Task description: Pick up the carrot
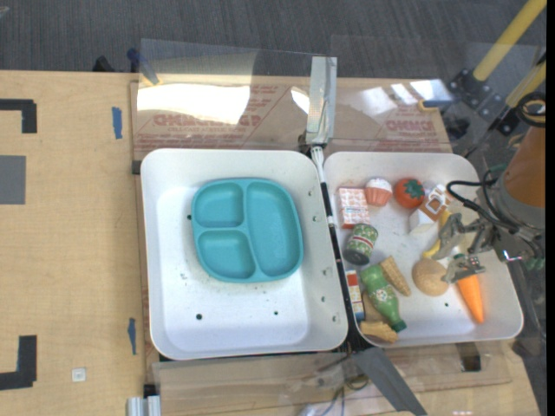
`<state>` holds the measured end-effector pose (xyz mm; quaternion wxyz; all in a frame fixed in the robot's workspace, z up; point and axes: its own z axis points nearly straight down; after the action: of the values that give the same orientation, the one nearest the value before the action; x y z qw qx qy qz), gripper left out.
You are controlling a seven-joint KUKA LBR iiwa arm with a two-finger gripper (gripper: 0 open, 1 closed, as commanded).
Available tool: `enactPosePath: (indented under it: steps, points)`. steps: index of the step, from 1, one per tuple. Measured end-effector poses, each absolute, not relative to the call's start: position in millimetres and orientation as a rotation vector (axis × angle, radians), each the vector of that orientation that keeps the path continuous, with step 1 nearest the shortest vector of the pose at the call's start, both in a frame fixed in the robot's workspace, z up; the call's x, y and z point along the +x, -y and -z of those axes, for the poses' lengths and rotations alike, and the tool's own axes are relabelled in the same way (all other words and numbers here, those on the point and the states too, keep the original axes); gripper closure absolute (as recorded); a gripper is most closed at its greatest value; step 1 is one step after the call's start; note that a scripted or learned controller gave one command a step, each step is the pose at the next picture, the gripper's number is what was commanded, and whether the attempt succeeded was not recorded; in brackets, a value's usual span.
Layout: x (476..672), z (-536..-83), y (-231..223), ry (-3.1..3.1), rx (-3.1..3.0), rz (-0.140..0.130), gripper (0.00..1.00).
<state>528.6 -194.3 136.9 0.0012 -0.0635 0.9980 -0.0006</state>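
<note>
**Gripper closing in on the carrot**

Wooden bench, two white bins; the right bin holds the toy food. Near its right wall lies the carrot, beside a bun. The gripper hovers just above the carrot's top; whether it is parted or closed I cannot tell. Approach step, I judge: next, descend and close on the carrot.

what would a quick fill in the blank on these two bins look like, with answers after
1. The teal plate has ___ compartments.
2. The teal plate lies in the ___ bin of the camera view.
3. The carrot lies in the right bin, near its ___ edge in the view.
4. The gripper is above the carrot's ___ end.

Missing words: three; left; right; wide
</note>
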Motion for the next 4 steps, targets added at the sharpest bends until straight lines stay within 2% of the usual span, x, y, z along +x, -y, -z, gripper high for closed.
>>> enactPosePath:
  steps: [1, 2, 3, 4]
  points:
    - [500.8, -187, 134, -3.113, -0.379, 0.000, 1.00]
    - [486.4, -121, 184, -3.095, -0.553, -0.003, 1.00]
    - [515.5, -228, 140, -3.015, -0.841, 0.006, 1.00]
    - [494.3, -154, 168, -2.816, -1.394, -0.006, 1.00]
